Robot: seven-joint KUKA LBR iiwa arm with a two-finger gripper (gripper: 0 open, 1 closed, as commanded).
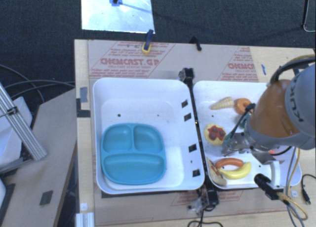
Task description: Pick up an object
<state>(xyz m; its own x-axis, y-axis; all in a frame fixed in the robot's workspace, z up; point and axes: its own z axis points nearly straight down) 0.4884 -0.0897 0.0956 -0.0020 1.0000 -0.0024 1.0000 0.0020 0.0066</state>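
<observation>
Board [131, 60] under the bins read "CHEMCAST GP". Banana [236, 172] and sausage [229, 162] lay long axes left-right beside the gripper [231, 144]; finger state could not be told.

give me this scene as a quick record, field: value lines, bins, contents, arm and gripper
left bin: holds a blue divided plate
right bin: toy food
food items: banana, hot dog, small pizza, orange piece, pale cone
arm: reaches in from the right, over the right bin
gripper: low, between pizza and hot dog
held object: none visible
</observation>
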